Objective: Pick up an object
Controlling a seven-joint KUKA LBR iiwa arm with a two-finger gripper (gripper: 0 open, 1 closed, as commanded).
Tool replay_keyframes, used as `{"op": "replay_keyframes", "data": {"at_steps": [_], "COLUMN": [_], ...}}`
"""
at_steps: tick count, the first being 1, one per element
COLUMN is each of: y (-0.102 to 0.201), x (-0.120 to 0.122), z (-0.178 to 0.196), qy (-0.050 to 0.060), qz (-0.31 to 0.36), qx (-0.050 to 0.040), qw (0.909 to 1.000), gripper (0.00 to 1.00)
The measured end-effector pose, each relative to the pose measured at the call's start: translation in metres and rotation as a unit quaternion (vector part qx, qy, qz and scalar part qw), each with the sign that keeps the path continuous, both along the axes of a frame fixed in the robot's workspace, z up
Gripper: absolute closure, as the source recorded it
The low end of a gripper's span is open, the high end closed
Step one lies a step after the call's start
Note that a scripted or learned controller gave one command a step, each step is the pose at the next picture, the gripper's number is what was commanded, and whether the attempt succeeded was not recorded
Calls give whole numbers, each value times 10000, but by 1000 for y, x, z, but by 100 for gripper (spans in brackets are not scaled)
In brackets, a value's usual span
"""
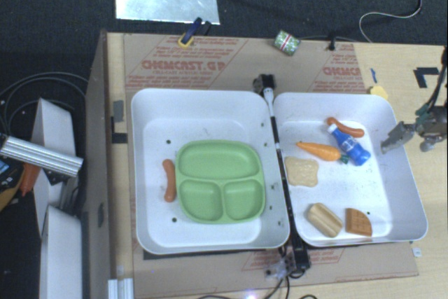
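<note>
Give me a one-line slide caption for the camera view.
Gripper at right bin's edge; food items inside, green tray left.

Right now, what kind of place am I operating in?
Probably a robotics lab test bench, not a kitchen: two white bins on a cardboard-covered bench, toy food like a carrot and a green divided tray, loose cables on dark carpet.

In the right bin [402, 171] the floor lies bare along the right wall and across the lower middle, while the sausage [345, 127], bottle [352, 148] and carrot [318, 149] crowd together near the top. The toast [302, 171] sits apart, and the bread roll [324, 219] and cracker [358, 222] lie close together near the front wall. In the left bin [150, 122] a green tray [220, 180] fills the middle, with a second sausage [169, 181] just beside its left edge.
</note>
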State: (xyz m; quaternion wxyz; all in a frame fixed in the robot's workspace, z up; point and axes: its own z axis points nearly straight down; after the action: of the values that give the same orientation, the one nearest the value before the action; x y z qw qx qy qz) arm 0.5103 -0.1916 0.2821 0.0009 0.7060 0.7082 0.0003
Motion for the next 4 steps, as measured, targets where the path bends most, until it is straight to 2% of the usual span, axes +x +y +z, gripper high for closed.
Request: {"op": "replay_keyframes", "data": {"at_steps": [1,2,3,4], "y": [12,13,44,1], "x": [61,93,61,122], "z": [-84,-169,-198,-197], "qy": [10,3,9,-10], "qz": [5,6,0,6], "qx": [6,3,6,-4], "qw": [10000,10000,10000,10000], "gripper": [0,0,0,0]}}
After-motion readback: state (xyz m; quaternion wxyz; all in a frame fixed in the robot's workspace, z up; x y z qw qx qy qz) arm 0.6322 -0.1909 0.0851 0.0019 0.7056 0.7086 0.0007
